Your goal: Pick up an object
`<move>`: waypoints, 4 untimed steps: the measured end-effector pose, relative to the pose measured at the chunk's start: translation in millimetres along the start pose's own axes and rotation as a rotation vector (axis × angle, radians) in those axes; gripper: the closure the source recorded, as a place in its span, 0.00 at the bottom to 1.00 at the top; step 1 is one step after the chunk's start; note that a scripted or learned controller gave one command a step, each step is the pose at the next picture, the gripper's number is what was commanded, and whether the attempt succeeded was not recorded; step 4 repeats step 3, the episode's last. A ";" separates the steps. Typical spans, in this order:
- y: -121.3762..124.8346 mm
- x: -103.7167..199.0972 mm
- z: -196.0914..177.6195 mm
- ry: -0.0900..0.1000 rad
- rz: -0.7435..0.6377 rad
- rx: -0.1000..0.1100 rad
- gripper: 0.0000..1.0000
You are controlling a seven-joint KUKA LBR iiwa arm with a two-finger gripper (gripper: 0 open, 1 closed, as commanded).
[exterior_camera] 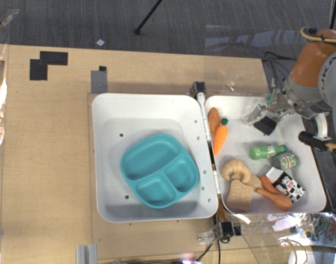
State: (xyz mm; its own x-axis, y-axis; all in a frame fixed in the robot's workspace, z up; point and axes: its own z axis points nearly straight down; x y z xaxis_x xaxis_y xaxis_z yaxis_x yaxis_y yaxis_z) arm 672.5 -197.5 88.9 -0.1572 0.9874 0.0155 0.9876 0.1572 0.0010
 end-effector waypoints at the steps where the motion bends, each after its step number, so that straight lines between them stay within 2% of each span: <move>1: 3.9 -1.3 -13.4 -0.018 -0.009 -0.017 1.00; 2: -17.9 24.9 -64.0 -0.016 0.271 -0.009 1.00; 3: -79.2 48.0 -99.8 -0.018 0.153 -0.007 1.00; 4: -79.2 48.0 -99.8 -0.018 0.153 -0.007 1.00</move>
